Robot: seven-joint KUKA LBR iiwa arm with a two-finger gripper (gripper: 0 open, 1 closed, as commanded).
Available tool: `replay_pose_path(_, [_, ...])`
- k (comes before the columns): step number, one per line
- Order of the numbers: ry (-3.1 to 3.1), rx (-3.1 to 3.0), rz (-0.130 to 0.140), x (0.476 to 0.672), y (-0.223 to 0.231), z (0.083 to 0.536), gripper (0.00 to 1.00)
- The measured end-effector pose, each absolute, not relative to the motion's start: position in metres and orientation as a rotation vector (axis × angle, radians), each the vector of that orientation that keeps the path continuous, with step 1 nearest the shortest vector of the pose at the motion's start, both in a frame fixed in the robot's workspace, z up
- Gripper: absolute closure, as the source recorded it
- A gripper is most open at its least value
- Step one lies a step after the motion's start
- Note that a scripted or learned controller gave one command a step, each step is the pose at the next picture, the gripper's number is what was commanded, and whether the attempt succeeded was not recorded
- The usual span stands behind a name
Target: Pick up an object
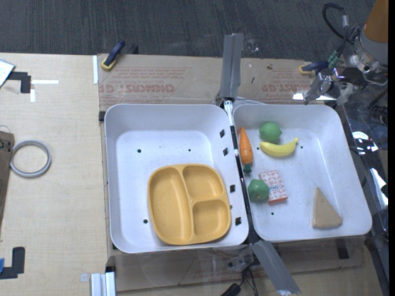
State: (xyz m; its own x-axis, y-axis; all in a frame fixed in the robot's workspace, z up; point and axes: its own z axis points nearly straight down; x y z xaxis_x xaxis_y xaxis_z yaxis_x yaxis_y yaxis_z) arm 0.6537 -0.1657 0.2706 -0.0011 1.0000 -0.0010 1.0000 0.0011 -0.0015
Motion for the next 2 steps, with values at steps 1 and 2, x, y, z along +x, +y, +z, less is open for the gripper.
replay_pose_path(1, [-2.323, -2.113, 0.003, 0.571, -0.157, 0.156, 0.0])
replay_pose_path(2, [-2.455, -1.963, 0.0, 0.659, -0.124, 0.092, 0.0])
